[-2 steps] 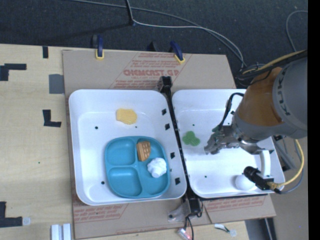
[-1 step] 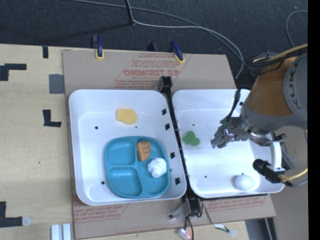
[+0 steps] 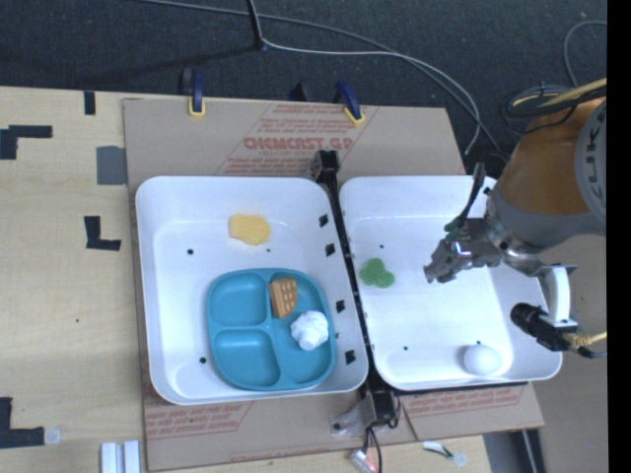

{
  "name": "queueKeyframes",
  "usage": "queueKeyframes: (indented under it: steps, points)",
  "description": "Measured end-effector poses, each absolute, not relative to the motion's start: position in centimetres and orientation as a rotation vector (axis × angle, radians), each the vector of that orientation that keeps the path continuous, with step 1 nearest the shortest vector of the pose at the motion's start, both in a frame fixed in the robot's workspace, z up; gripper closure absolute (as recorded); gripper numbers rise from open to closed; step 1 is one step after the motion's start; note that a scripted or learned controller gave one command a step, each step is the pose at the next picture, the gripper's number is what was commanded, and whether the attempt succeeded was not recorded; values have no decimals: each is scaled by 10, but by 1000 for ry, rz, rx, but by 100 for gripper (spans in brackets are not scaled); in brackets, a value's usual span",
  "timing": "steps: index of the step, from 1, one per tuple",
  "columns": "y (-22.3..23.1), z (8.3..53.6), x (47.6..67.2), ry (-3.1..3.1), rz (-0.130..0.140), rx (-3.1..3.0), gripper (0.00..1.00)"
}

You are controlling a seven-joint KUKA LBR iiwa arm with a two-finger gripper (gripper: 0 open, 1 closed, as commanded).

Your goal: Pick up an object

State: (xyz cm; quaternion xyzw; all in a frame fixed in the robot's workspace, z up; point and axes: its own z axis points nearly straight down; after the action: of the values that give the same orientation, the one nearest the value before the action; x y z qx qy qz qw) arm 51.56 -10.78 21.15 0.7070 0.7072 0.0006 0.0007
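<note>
- My gripper (image 3: 446, 267) hangs over the right bin (image 3: 414, 200), a little to the right of a small green object (image 3: 376, 274) lying on the bin floor; from this slant I cannot tell how its working end is set, and nothing is visibly held.
- A white ball (image 3: 482, 359) sits near the bin's front-right corner, well apart from the gripper.
- My concern: a descent from here would, I judge, land beside the green piece rather than over it. The piece looks low and flat, so a close could nudge it away or come up bare.
- The ball could roll off at a touch.
- The left bin (image 3: 163, 205) holds a blue divided tray (image 3: 242, 348) carrying a tan waffle-like piece (image 3: 283, 297) and a white lump (image 3: 310, 330); a yellow item (image 3: 249, 229) lies behind it.
- Both bins rest on cardboard (image 3: 286, 136) clamped to a pale wooden worktop (image 3: 49, 294); dark carpet (image 3: 118, 28) and cables (image 3: 394, 57) lie beyond.
</note>
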Motion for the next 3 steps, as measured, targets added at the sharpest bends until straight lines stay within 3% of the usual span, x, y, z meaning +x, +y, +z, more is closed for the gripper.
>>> queueKeyframes:
  steps: [2,3]
  points:
    - [-10,215,518,2227,-1,2218,100]
    - [43,216,532,2228,0,2217,100]
